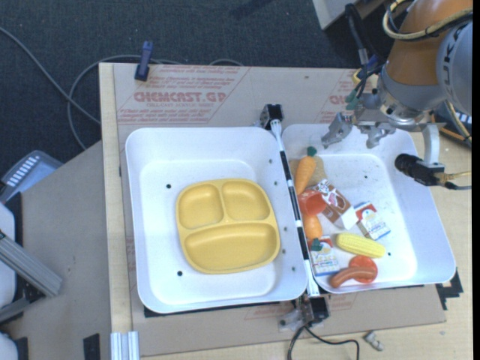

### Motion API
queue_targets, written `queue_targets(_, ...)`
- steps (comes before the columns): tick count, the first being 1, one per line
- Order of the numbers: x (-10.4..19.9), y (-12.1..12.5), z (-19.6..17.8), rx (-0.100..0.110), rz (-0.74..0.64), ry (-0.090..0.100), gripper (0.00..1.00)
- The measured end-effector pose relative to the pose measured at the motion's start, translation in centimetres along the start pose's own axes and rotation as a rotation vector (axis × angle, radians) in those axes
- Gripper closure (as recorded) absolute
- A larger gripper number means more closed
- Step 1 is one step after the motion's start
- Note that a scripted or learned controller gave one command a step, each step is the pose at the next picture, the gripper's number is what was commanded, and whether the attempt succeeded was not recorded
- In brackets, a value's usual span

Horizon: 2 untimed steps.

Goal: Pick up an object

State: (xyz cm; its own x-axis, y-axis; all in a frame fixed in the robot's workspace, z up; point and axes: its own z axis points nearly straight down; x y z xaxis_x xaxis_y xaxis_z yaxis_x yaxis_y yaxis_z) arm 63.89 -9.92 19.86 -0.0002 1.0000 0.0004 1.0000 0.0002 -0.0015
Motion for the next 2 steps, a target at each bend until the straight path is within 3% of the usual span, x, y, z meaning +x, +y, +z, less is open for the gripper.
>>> queue_targets(1,-0.4,2.1,8.9,-0.003,0.000,0.000,0.00)
queue_targets(2,0.5,0.2,11.2,-0.005,0.001,-0.001,0.00)
